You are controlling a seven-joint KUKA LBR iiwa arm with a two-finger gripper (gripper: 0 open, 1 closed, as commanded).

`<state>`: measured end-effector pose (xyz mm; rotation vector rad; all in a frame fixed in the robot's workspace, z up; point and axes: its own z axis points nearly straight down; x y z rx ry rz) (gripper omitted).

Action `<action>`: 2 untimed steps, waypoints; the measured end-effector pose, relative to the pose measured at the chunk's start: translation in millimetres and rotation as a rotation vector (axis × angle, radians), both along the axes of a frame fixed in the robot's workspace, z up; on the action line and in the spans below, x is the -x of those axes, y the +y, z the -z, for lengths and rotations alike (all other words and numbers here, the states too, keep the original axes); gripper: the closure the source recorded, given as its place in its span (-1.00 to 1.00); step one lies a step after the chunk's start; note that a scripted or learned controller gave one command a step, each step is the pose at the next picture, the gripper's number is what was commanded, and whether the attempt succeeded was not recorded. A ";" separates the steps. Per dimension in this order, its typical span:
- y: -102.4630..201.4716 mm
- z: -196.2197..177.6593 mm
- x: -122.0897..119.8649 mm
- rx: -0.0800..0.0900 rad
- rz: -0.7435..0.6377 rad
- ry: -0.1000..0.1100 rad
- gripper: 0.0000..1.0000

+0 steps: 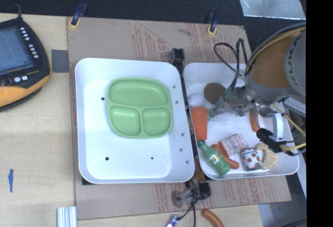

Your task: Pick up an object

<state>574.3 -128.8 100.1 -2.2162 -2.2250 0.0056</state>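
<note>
Several objects crowd the right bin (291, 168); gripper (232, 102), its state impossible to tell, risks nudging the orange carrot (199, 122) aside.

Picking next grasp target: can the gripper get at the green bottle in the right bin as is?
Probably yes. The green bottle lies at the right bin's near-left corner with its top uncovered. The gripper hangs over the same bin. A red item touching the bottle could crowd the fingers.

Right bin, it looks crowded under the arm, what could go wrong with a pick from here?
The green bottle lies against an orange-red piece, so a grab may drag both or slip. The arm hides part of the right bin, so objects beneath could get bumped. Black cables loop near the wrist and might snag.
</note>
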 end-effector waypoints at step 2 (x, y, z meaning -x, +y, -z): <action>17.1 7.3 -82.3 -0.003 -0.001 0.000 -1.00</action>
